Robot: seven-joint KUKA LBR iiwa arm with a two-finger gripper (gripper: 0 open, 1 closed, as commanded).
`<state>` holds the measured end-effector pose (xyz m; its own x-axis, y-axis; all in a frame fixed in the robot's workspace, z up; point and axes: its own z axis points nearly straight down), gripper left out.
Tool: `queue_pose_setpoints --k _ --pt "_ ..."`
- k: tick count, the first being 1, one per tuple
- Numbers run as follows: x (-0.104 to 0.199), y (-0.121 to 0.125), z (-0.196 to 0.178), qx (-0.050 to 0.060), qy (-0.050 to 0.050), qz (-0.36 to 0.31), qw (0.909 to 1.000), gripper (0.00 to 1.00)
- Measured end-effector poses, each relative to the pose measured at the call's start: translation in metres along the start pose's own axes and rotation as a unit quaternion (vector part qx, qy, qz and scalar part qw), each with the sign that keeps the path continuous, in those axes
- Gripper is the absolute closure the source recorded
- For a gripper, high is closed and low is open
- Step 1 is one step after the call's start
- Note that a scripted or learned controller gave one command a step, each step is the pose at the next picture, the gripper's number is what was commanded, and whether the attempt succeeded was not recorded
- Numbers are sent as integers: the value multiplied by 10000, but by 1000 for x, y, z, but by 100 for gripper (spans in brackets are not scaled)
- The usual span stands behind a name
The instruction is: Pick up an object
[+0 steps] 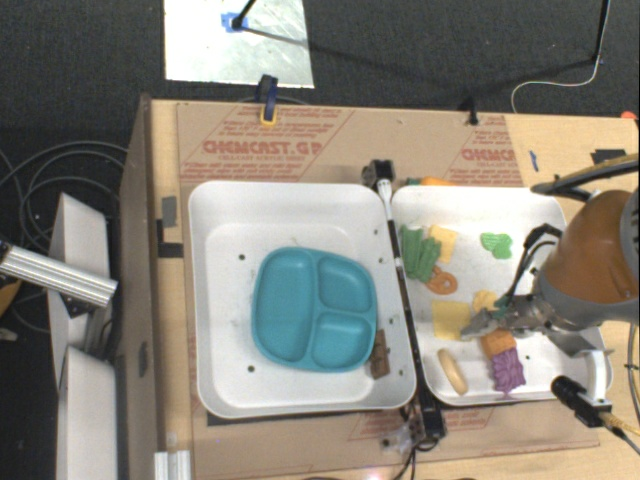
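Note:
The right bin (560, 208) holds several toy foods. A green ridged piece (420, 251) lies at its left, with a yellow wedge (444, 240) and an orange ring (442, 283) beside it. A small green piece (496, 243) sits near the back. A yellow block (450, 318), an orange chunk (498, 343), a purple grape bunch (508, 370) and a beige oval (454, 373) lie toward the front. My gripper (490, 320) reaches in from the right, low over the bin, between the yellow block and the orange chunk and close above the chunk.
The left bin (225, 218) bears a blue divided plate (313, 308); a small brown piece (380, 353) lies by its right wall. The arm's orange band (595, 253) hangs over the right bin's right side. A black clip (380, 175) sits where the bins meet.

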<state>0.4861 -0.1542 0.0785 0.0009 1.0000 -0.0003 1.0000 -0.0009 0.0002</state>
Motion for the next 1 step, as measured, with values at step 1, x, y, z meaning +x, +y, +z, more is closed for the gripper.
queue_pose_setpoints --k 1 --pt "-10 80 -7 -47 -13 -38 10000 0"
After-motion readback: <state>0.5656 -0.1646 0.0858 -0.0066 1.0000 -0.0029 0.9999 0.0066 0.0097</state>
